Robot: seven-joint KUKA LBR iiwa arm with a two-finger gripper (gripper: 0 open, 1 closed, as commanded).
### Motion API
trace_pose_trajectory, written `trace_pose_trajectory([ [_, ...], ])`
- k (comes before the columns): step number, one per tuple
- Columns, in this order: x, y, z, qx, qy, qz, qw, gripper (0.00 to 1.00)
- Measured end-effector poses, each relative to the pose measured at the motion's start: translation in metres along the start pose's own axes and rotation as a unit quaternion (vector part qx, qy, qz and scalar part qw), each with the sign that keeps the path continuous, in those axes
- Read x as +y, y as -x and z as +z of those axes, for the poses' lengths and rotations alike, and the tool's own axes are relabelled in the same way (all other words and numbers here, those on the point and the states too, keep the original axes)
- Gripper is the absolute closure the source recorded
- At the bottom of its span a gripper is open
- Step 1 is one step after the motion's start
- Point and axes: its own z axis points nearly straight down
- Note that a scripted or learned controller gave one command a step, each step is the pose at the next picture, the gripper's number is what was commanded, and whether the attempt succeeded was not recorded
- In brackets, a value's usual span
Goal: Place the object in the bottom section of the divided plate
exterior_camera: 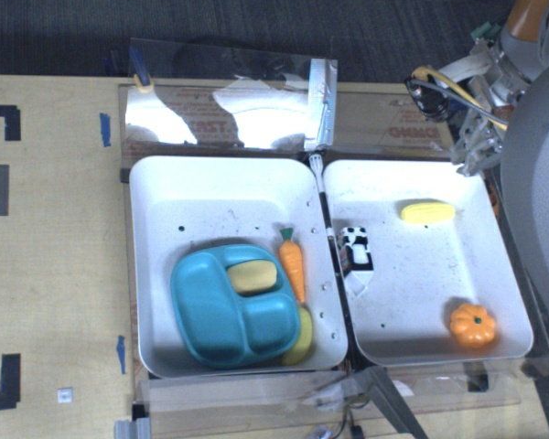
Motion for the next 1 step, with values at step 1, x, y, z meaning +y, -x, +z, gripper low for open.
trace_pose_trajectory([
  [1, -0.055, -0.0221, 0.1188, -0.004, -0.002, -0.035, 0.9994, 1.0],
])
